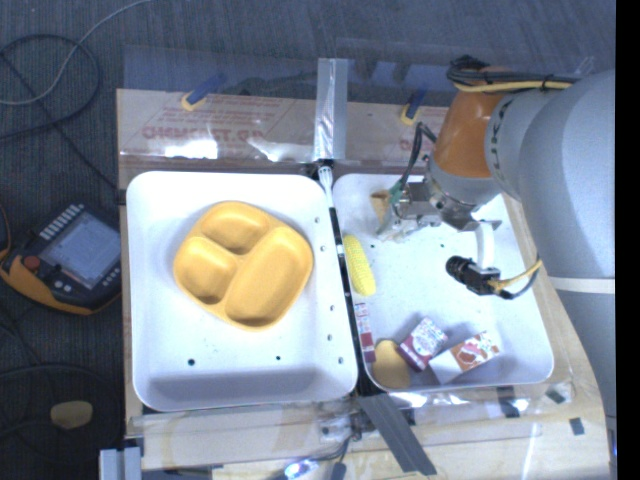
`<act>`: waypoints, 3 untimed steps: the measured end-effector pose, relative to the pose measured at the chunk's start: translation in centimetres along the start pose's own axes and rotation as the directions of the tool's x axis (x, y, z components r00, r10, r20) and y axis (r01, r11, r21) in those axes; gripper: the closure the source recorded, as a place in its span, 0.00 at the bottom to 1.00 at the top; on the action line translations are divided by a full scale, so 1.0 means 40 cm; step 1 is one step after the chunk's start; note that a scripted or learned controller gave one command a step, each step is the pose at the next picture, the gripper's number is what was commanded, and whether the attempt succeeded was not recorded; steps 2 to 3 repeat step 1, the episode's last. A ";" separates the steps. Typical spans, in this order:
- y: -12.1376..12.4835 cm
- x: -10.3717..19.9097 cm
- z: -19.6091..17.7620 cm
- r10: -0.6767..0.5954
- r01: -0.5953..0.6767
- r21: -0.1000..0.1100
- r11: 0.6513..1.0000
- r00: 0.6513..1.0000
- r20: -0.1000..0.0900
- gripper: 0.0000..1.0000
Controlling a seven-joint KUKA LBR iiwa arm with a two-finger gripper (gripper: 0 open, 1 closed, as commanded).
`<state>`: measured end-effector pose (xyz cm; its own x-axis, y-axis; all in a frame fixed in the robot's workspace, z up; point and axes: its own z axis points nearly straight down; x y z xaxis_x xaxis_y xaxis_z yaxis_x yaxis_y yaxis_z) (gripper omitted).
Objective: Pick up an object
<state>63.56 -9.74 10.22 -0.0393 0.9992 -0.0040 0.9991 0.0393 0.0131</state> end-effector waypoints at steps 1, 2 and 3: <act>-0.088 0.031 -0.254 0.002 -0.002 0.014 1.000 1.000 -0.003 1.00; -0.088 0.031 -0.254 0.002 -0.002 0.014 1.000 1.000 -0.003 1.00; -0.088 0.031 -0.254 0.002 -0.002 0.014 1.000 1.000 -0.003 1.00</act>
